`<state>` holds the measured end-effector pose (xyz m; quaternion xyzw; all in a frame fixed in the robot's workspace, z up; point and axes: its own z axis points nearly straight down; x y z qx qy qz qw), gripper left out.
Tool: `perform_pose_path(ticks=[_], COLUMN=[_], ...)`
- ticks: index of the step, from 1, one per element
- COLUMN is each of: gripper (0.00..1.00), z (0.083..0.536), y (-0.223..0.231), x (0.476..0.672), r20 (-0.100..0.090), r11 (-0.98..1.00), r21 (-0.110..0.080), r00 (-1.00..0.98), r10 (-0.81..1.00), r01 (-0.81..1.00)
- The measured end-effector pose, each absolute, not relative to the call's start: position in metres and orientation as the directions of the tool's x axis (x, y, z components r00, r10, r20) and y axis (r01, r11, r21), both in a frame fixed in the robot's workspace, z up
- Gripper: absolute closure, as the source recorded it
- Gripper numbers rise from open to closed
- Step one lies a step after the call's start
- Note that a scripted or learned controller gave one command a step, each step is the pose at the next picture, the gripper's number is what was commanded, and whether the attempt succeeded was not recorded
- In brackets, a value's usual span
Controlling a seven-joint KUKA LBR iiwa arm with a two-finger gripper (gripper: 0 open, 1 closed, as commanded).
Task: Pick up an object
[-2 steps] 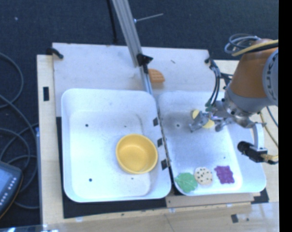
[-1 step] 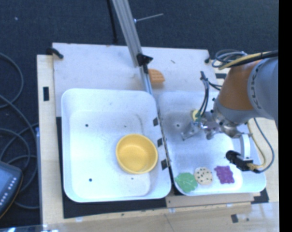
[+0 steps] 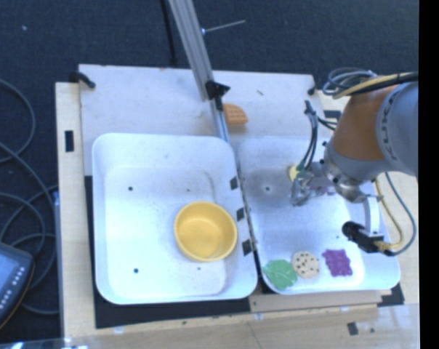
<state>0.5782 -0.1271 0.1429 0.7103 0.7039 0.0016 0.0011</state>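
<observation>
My gripper hangs low over the middle of the right bin, under the grey wrist and its orange band. A small yellow-green patch shows right beside the gripper; I cannot tell what it is. Along the front of the right bin lie a green flat piece, a round spotted cookie and a purple bunch-shaped piece. These three lie well in front of the gripper, apart from it. A yellow bowl stands upright in the left bin.
An orange item lies on the bench behind the bins. A slanted metal rail runs from the top down to the divide between the bins. Cables loop off the wrist over the right bin's right side.
</observation>
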Motion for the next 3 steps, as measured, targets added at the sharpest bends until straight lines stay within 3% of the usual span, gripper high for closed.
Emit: perform_pose_path(ticks=[3], gripper=[1.00], z=[0.301], y=[-0.138], x=[0.576], r20=[-0.001], r11=[0.004], r21=[0.007], r00=[-0.004], r10=[1.000], r01=[1.000])
